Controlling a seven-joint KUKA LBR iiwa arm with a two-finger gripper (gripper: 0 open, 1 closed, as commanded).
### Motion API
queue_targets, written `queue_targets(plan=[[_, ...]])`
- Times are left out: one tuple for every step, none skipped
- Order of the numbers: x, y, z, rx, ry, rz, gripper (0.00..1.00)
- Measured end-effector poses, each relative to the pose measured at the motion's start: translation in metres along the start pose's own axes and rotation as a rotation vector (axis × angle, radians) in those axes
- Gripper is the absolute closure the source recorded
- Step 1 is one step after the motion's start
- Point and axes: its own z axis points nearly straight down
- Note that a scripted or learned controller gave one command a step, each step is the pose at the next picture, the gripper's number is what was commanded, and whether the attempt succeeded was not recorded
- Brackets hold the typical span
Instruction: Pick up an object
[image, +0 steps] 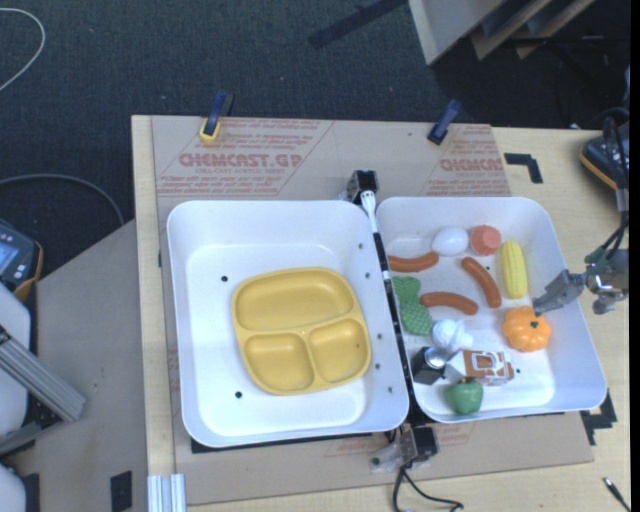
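Above right bin (575, 330) rim, fingers (556, 293) touching pumpkin (527, 331)

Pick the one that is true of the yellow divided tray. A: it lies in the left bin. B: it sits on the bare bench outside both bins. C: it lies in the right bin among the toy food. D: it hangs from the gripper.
A: the yellow divided tray lies flat in the left bin, while the toy food, such as the corn, is in the right bin.
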Motion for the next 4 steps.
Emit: queue_targets(plan=[[0.0,0.002,-0.005,-0.011,-0.003,-0.003,0.0],[0.008,0.006,0.055,-0.003,0.001,-0.004,0.0],[0.006,0.015,0.112,-0.003,0.001,-0.004,0.0],[-0.001,0.018,0.153,-0.022,-0.016,0.003,0.0]])
